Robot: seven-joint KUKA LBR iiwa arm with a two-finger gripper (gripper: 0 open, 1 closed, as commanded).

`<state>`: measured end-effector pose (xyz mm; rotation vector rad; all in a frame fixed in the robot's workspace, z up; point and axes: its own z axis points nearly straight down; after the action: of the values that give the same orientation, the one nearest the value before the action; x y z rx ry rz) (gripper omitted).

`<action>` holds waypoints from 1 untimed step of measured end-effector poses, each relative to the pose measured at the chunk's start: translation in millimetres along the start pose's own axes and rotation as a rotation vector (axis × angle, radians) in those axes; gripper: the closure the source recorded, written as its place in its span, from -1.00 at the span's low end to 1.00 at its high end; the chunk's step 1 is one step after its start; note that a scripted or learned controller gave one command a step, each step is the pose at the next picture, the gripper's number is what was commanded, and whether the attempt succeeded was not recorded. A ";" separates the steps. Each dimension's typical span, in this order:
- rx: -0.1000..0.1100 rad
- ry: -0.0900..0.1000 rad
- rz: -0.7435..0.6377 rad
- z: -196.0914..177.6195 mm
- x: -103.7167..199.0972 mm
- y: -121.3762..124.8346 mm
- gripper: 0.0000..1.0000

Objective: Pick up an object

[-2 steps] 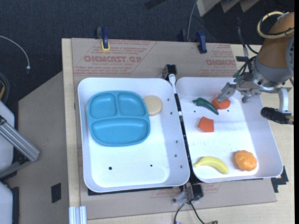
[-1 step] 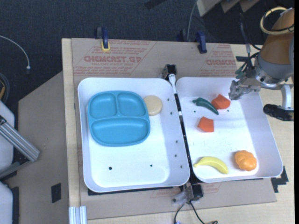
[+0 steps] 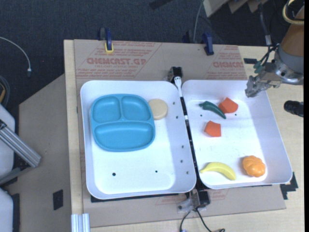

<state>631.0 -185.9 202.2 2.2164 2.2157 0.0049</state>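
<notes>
The hand (image 3: 252,90) hovers at the right bin's (image 3: 276,129) far right corner; its grip cannot be told. Approach step: descend next toward the nearby orange block (image 3: 228,105).

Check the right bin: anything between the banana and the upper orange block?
Yes, in the camera view the lower orange block lies roughly between the banana and the upper orange block; otherwise bare white bin floor.

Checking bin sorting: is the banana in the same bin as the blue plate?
No. The banana lies in the right bin; the blue divided plate is in the left bin.
</notes>
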 end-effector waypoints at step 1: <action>0.002 0.001 -0.001 -19.7 -0.3 1.3 1.00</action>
<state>632.1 -186.1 221.9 2.2166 2.2181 0.0036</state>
